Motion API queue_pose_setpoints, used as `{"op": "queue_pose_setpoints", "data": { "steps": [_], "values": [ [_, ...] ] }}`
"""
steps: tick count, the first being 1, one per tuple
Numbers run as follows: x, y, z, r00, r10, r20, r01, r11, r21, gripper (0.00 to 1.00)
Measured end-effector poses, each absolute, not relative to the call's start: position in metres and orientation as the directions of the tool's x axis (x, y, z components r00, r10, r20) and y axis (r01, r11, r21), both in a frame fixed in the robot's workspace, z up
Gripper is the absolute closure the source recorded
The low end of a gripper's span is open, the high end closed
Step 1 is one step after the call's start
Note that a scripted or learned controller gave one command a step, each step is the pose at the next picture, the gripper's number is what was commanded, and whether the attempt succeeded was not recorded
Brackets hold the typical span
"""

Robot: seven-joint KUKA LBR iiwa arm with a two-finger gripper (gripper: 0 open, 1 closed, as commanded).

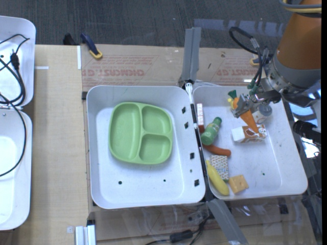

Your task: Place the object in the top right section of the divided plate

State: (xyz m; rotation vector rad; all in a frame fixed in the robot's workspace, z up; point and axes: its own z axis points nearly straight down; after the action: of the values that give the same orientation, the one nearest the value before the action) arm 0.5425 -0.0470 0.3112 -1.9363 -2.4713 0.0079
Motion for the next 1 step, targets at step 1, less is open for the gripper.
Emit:
{"op": "queue_pose_setpoints", "data": {
  "steps": [1],
  "values": [
    [0.5316, 0.0183, 0.2429, -0.082, 0.997, -0.002, 0.997, 0.082, -0.005, 1.00]
  ]
}}
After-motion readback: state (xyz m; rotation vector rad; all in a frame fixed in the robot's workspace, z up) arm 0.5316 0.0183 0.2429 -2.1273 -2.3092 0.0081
